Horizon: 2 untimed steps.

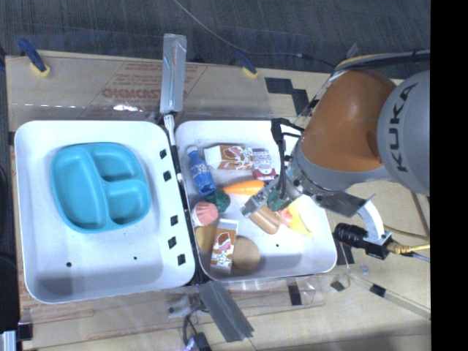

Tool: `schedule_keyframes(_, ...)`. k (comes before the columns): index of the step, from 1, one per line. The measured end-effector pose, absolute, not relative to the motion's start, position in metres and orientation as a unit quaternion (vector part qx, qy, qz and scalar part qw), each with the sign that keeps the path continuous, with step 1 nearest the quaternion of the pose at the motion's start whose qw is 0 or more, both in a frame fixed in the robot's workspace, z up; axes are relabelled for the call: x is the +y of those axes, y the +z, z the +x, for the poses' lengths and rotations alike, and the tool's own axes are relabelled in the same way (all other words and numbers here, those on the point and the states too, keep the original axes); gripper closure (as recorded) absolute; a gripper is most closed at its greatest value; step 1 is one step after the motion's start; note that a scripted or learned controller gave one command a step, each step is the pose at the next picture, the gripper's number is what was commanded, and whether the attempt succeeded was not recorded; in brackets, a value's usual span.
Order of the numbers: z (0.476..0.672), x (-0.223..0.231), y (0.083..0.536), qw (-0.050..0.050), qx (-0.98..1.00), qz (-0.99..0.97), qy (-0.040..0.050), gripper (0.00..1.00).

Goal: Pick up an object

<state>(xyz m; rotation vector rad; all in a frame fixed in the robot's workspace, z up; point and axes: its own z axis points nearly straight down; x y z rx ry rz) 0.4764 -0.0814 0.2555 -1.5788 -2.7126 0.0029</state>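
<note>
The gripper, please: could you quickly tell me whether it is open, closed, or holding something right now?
Gripper: low in the right bin among the toy foods; its state cannot be told.

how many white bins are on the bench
2. The left bin holds a blue divided tray; the right bin holds the toy food, with the end effector over it.
</note>
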Motion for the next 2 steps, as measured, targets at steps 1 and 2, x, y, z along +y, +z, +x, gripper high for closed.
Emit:
schedule_keyframes(1, 0.476, -0.019, 0.190, 0.002, -0.905, -0.425, 0.0007, 1.00)
schedule_keyframes(2, 0.478, -0.009, 0.295, -0.003, -0.981, -0.192, -0.0002, 1.00)
